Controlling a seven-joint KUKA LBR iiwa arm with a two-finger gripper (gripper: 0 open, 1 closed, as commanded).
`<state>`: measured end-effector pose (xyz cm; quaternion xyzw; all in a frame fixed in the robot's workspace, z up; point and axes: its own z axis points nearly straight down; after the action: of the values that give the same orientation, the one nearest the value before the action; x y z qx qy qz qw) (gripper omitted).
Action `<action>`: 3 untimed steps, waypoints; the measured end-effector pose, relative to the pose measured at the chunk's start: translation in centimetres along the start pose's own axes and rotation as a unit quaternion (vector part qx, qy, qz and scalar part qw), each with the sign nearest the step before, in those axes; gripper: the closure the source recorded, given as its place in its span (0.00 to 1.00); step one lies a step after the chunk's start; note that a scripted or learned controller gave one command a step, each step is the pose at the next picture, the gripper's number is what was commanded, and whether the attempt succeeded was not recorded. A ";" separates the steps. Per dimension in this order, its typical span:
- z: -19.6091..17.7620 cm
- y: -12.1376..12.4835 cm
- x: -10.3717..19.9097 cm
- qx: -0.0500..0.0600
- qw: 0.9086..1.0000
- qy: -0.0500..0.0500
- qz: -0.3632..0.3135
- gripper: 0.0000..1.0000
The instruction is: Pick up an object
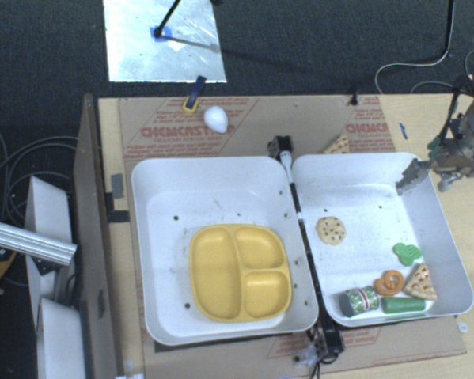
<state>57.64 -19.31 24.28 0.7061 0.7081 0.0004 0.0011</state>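
camera view:
bench: brown cardboard sheet with red print under two white bins set side by side, centre of the frame.
left bin [154,197]: white, shallow, left of centre; a black divider strip runs between it and its neighbour.
yellow tray [240,272]: three-compartment plate lying flat in the lower middle of the left bin, compartments bare.
right bin [364,194]: white, shallow, right of centre; contents sit toward its lower half.
cookie [330,230]: round, pale with dark chips, alone in the left-centre part of the right bin, well apart from the other items.
can [359,300]: small, lying on its side near the lower edge of the right bin, green and red label.
pretzel [390,281]: orange-brown, just right of the can, above the green bar.
green bar [403,303]: long green piece along the lower wall, touching or just beside the can.
pizza slice [421,283]: triangular, at the lower right, just beside the pretzel.
green piece [407,253]: small leafy shape above the pizza slice.
gripper [426,173]: at the right edge of the frame, over the upper right rim of the right bin, well apart from every item; nothing between its fingers; how far they are spread cannot be told.
arm: grey body enters from the right edge, upper right.
white ball [216,118]: on the cardboard above the left bin, outside both bins.
foil sheet [164,36]: silver square on the dark floor, top of the frame.
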 end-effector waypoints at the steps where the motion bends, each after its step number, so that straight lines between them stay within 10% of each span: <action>1: 8.0 8.7 -1.3 -0.002 1.000 -0.001 -0.002 0.00; 3: 11.7 2.0 9.6 0.002 1.000 0.001 -0.002 0.00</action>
<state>59.62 -9.73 12.55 0.7046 0.7096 0.0002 -0.0008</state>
